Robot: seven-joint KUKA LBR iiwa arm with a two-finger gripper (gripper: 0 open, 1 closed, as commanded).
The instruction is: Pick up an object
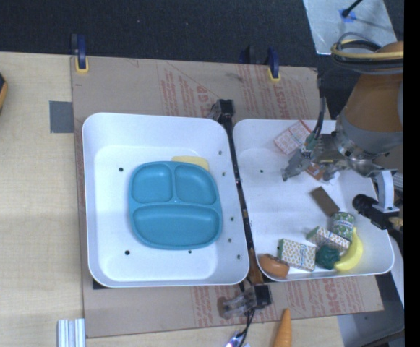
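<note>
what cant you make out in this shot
- End effector in the camera view: too small and blurred to tell its state or whether it holds anything.
- Yellow object: mostly hidden under the blue plate.
- Carrot: cut off by the bottom edge.
- Small packets beside the banana: print too small to read.

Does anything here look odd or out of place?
Mostly the orange roll: it perches on the right bin's near rim rather than lying inside. A carrot lies outside both bins on the bench. Otherwise nothing looks spilled or broken.
</note>
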